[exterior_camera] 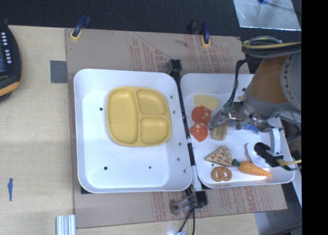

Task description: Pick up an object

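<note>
- The two-finger metal gripper [219, 121] sits low in the right white bin [287, 177], over a small tan food piece [219, 132].
- Finger spread: cannot tell.
- Red strawberry pieces [200, 122] lie just beside; close squarely, avoiding them.

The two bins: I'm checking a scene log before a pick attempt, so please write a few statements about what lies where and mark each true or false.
1. The yellow divided plate lies in the left bin. True.
2. The carrot lies on the yellow divided plate. False: it lies in the right bin, near its front edge.
3. The pretzel lies beside the pizza slice. True.
4. The gripper hovers over the left bin. False: it is over the right bin, by the two red pieces.
</note>
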`<act>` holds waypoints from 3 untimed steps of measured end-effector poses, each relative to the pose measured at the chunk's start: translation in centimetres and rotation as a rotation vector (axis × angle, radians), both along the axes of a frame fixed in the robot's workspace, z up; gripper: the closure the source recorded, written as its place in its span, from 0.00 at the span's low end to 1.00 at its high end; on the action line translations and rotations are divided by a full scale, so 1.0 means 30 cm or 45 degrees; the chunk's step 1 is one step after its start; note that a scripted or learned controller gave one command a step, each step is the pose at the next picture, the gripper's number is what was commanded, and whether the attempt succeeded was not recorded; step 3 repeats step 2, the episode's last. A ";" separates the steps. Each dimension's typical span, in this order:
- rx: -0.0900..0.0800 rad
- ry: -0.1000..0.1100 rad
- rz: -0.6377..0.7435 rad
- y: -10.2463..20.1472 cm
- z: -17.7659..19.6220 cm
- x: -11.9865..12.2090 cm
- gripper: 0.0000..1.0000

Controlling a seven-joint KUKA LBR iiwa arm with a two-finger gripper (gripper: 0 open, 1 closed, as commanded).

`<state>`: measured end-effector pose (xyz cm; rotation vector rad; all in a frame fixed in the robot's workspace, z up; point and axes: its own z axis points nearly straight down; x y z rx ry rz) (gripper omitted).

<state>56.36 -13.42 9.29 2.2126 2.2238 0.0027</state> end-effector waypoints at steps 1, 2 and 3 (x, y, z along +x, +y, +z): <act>0.003 0.010 0.000 0.001 0.032 -0.012 1.00; 0.007 -0.002 0.013 0.378 0.348 0.027 1.00; 0.007 -0.002 0.013 0.378 0.348 0.027 1.00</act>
